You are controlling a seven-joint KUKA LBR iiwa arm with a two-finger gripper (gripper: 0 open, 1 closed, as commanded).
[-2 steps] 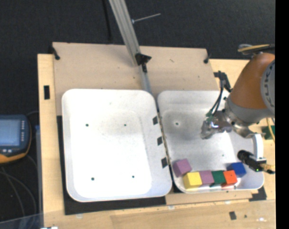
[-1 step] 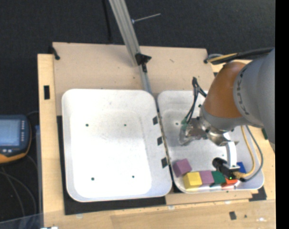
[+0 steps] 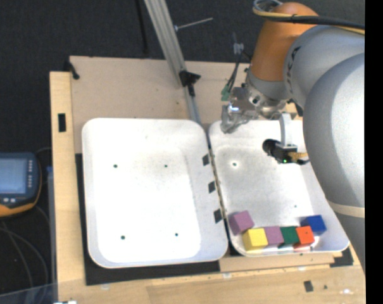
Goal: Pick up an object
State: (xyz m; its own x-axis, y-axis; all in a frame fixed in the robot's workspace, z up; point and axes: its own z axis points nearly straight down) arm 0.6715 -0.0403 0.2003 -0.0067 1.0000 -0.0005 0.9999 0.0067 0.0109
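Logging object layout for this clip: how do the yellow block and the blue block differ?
The yellow block is yellow and sits left in the row, just below a purple block; the blue block is blue, at the row's right end beside the orange block. Both lie in the right bin.

Two bins sit side by side on the counter (image 3: pixel 134 84): the left bin (image 3: pixel 90 170) toward the view's left, the right bin (image 3: pixel 267 189) touching it along a shared inner edge. A cluster of blocks (image 3: pixel 276 233) lies in the right bin along its near edge, toward the near right corner, the pieces touching or just beside one another, one block (image 3: pixel 241 221) set slightly behind the row at its left end. The end effector (image 3: pixel 232 120) hangs over the right bin's far left corner, well apart from the blocks. A slanted rail (image 3: pixel 169 40) runs from beyond the counter's far edge down to the seam between the bins. A handheld screen unit (image 3: pixel 11 179) lies off the counter, at the left.
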